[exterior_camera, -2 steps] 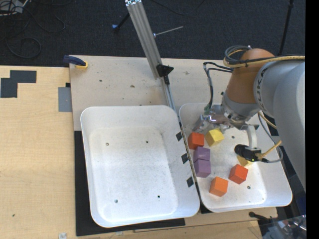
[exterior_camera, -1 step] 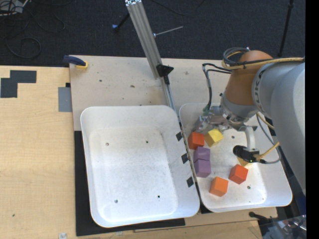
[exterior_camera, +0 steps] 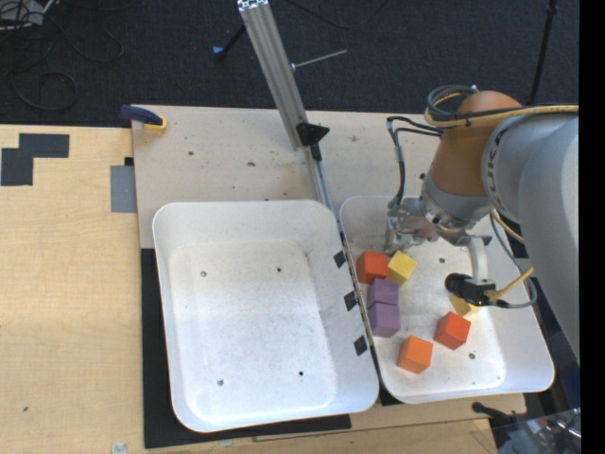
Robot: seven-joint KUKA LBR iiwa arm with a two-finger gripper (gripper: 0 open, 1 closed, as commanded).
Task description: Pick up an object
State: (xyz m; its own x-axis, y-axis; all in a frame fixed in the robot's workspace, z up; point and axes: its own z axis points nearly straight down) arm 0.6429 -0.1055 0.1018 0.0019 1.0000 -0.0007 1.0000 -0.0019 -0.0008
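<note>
One yellow cube [exterior_camera: 401, 267] lies near the right bin's [exterior_camera: 518, 372] left edge, beside an orange cube [exterior_camera: 371, 265]. Our gripper [exterior_camera: 407, 238] hangs just above it; we cannot tell if it is spread or pinching.

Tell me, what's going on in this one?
The arm reaches in from the right over the right bin. Its hand sits low at the bin's far end, right by the yellow block. I can't see any block held in it, so no pick shows yet. The purple block and orange block lie loose, nearer the camera.
</note>
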